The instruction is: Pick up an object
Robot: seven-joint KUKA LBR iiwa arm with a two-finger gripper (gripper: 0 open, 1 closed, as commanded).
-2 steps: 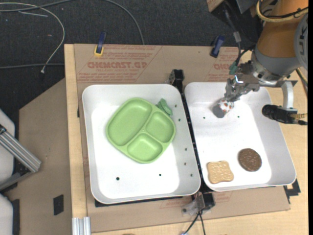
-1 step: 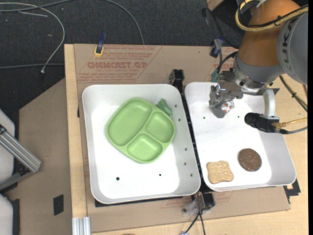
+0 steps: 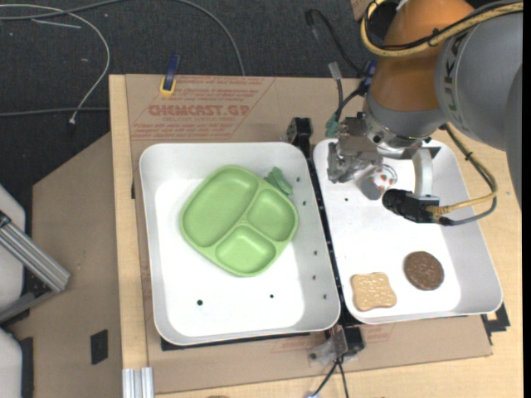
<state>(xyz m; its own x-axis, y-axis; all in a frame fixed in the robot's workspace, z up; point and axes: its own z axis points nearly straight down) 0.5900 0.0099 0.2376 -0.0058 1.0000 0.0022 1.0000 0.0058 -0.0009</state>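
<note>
The arm (image 3: 431, 48) reaches in from the right and its gripper (image 3: 357, 166) is low over the upper left part of the right bin (image 3: 477, 255), close to the wall that divides it from the left bin (image 3: 158, 222). Whether the tool is released or clenched cannot be told from this view: the wrist body and its fittings cover the working end, and nothing can be seen grasped. No object is lifted clear of a bin, so the pick is judged not yet accomplished. Candidate objects lie as follows. In the right bin, a tan square cracker (image 3: 372, 290) and a brown round cookie (image 3: 424, 270) rest on the floor near the front edge, just beside each other and well apart from the gripper. In the left bin, a green divided plate (image 3: 239, 220) lies flat near the middle, with a small green item (image 3: 280, 181) touching or just beside its upper right rim; its nature is too small to determine. A small white and red piece shows just beside the gripper, but it cannot be told whether it is a loose object or part of the tool. Remaining work, as judged: secure one object and raise it off the bin floor.
</note>
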